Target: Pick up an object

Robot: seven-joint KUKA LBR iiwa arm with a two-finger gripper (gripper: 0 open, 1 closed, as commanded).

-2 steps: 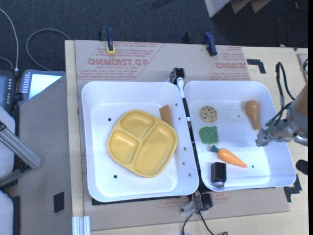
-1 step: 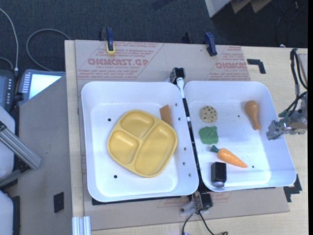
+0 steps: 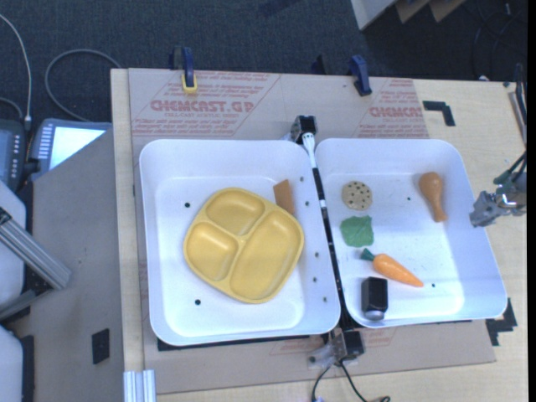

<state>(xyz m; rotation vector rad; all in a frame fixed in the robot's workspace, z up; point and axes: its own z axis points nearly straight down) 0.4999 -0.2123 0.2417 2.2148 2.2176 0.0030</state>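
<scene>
The right bin (image 3: 469,296) holds a speckled round cookie (image 3: 357,194), a green leafy piece (image 3: 358,230), an orange carrot (image 3: 396,269), a small black block (image 3: 374,296) near the front wall, and a tan drumstick-shaped piece (image 3: 433,193) at the back right. My gripper (image 3: 489,208) hangs at the right bin's right rim, apart from every item and nearest the drumstick piece. Nothing shows held in it.
In the left bin (image 3: 159,249) lies a yellow divided plate (image 3: 244,244), with a brown wedge (image 3: 284,196) against its far right side. Blue clamps (image 3: 188,67) pin the cardboard at the bench's back edge. Cables run between the bins.
</scene>
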